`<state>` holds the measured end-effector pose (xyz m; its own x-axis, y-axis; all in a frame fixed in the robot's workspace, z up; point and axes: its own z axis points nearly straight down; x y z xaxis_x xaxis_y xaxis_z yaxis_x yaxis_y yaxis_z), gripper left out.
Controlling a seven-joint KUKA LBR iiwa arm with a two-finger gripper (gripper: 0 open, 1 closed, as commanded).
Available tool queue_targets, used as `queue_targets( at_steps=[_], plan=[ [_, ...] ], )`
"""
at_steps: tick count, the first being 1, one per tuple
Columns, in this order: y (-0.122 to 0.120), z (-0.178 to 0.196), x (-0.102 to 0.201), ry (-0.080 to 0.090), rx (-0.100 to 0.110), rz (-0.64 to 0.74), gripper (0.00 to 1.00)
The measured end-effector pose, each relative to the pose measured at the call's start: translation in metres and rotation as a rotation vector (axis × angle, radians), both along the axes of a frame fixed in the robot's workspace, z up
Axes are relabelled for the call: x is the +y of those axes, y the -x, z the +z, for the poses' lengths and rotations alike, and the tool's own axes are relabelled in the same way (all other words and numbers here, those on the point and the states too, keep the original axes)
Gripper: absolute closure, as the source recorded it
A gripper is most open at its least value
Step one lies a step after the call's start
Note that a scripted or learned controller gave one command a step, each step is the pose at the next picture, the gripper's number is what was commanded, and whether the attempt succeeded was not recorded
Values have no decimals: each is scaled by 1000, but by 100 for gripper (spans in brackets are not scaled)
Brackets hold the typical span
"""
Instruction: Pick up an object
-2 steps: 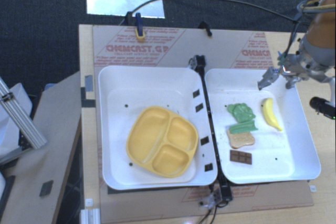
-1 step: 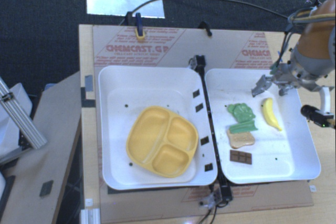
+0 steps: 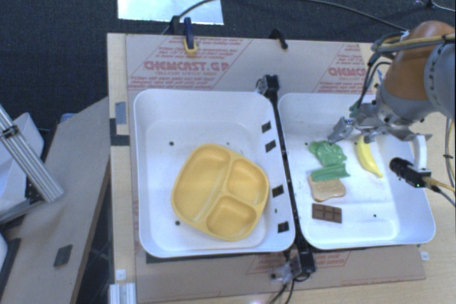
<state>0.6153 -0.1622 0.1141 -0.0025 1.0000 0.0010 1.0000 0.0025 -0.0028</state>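
Fingers: state cannot be told; the gripper (image 3: 350, 126) shows as grey metal parts at the right of the frame, partly under the grey and orange arm (image 3: 417, 78), and nothing is seen held between them.

Candidate items, right bin (image 3: 413, 224):
- yellow banana (image 3: 368, 156), centre right, just below and right of the gripper, apart from the other pieces.
- green leafy toy (image 3: 327, 152), just below and left of the gripper.
- green flat piece (image 3: 330, 172), touching or overlapping the tan piece beneath it.
- tan toast-shaped piece (image 3: 328, 189), lower middle.
- brown chocolate bar (image 3: 327, 213), lowest, lying flat by itself.

Other: yellow divided tray (image 3: 221, 190), left bin (image 3: 164, 110), left centre of frame.

Handling note (judgement): the banana looks the best target, being nearest, isolated and rounded enough to pinch across its narrow width. Centre above its middle, jaws spread across the short axis, descend straight, close firmly before lifting. Flat bar and stacked pieces offer little grip height; risk of sliding off or nudging neighbours.
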Motion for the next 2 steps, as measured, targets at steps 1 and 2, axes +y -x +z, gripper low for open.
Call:
queue_targets(
  at_steps=[1, 2],
  plan=[
    [-2, 15, -1, 2, -8, 0, 100],
    [-6, 62, -9, 3, -9, -2, 100]
  ],
)
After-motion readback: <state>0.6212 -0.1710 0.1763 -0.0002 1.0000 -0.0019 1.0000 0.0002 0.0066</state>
